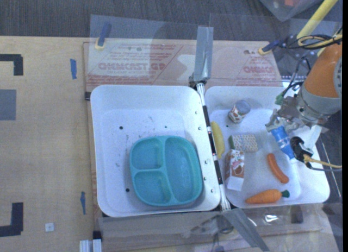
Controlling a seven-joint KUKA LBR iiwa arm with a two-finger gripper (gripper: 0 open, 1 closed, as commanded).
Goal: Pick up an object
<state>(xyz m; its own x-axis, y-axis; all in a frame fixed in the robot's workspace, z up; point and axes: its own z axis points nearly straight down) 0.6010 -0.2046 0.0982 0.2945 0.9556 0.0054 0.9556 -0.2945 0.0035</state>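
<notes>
the arm comes in from the right with its orange band over the right bin [321,191], and the gripper [280,123] hangs low near that bin's right side. i cannot tell how it is set, the wrist hides too much. just under and beside it lies a blue tube [282,140], slanting away toward the near edge; whether the gripper touches it i can't make out. a little nearer than that is an orange sausage [278,168], and further toward the near rim a carrot [266,196] lies flat. left of the gripper stands a small jar [238,111]. down-left of it sit a tan sponge [244,143] and a brown packet [236,165], touching or nearly so, with a banana [217,138] along the bin's left wall. well off to the left, in the left bin [109,109], rests a teal tray [165,170].
</notes>
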